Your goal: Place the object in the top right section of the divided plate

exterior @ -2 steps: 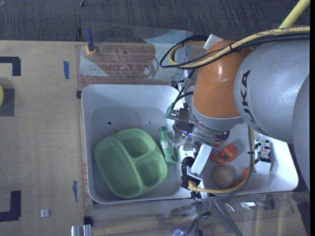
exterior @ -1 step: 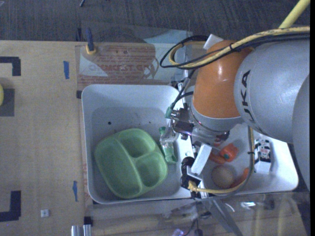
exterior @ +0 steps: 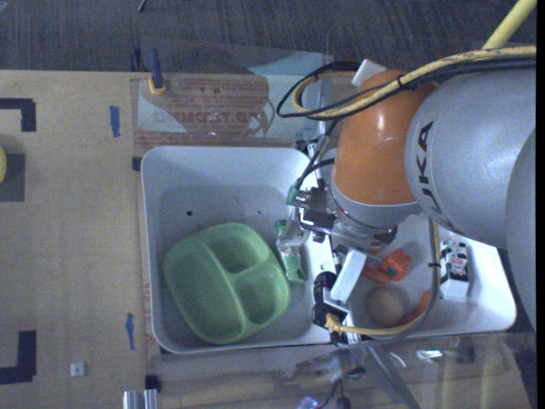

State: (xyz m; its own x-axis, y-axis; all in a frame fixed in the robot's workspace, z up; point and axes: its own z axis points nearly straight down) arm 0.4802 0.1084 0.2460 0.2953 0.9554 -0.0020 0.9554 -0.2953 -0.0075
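Observation:
A light green divided plate [exterior: 226, 281] lies in the left white bin [exterior: 170, 194], towards its front. My gripper [exterior: 290, 244] hangs just past the plate's right rim, near the wall between the two bins. A small green object [exterior: 295, 267] sits between its fingers, over the gap between the plate's rim and the bin wall. The grey arm with its orange band [exterior: 375, 143] covers most of the right bin.
The right bin [exterior: 485, 309] holds an orange object [exterior: 390, 265], a tan round object [exterior: 385, 305] and a white item [exterior: 456, 267]. A clear sheet over printed cardboard [exterior: 204, 113] lies behind the left bin. Yellow and black cables loop around the arm.

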